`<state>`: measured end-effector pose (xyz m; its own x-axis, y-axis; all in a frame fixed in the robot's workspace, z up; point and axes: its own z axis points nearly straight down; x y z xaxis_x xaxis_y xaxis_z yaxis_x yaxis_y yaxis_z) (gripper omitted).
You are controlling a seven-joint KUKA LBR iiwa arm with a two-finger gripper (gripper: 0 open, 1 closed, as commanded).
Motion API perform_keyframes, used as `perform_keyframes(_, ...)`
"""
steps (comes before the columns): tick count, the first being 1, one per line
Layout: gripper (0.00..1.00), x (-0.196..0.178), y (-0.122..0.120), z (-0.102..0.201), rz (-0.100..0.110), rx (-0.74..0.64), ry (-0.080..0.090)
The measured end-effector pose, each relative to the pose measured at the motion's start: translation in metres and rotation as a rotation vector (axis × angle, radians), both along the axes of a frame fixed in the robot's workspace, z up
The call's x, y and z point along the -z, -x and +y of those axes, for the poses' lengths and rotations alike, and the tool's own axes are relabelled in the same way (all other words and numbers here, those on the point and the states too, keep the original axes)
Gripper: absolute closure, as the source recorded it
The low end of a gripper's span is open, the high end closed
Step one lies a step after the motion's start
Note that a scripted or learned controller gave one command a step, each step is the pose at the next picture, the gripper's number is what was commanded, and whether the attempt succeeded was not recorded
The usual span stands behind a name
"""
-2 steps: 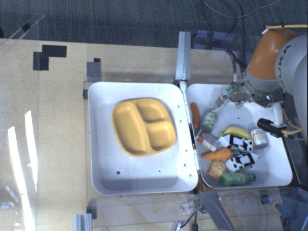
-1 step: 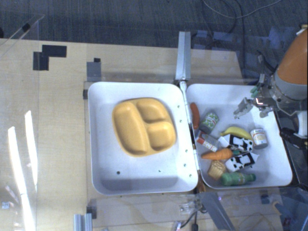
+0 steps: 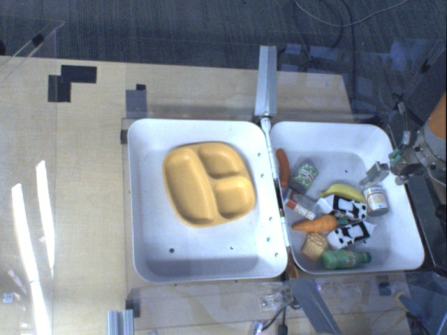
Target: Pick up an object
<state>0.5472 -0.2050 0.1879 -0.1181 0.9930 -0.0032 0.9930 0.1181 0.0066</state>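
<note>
Two shallow white bins sit side by side on the pale wood counter [image 3: 84, 187], their plastic walls smooth and rounded at the corners. The left bin [image 3: 150, 250] holds one thing: a yellow divided plate [image 3: 208, 183] with three compartments, matte and softly moulded, lying slightly askew near the bin's middle. The right bin [image 3: 401, 246] holds a cluster of small items in its lower half. Counted, there is one red sausage [image 3: 282, 166] against the bin's left wall, one green-labelled can [image 3: 304, 175] tilted beside it, one yellow banana [image 3: 343, 190], one silver can [image 3: 376, 199] standing upright toward the right, one orange carrot [image 3: 316, 223], one green bottle [image 3: 344, 259] lying on its side at the bottom, one tan waffle-textured piece [image 3: 315, 243] just above it, one small red-and-white tube [image 3: 302, 205], and two black-and-white patterned pieces [image 3: 349, 222] touching each other between banana and bottle. No writing on any label is legible. The gripper [image 3: 380, 173] hangs at the right bin's upper right, just above the silver can, a grey metal body reaching in from the right edge; whether its fingers are spread or pressed together cannot be told, and nothing is visibly between them. Two black marks [image 3: 68, 82] lie on the counter at upper left.
</note>
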Motion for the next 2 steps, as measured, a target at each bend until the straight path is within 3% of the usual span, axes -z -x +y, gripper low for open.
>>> perform_keyframes(1,0.00,0.069,0.013,-0.003,-0.027,-0.196,0.013)
perform_keyframes(2,0.00,0.077,0.009,0.011,-0.041,-0.240,0.027)
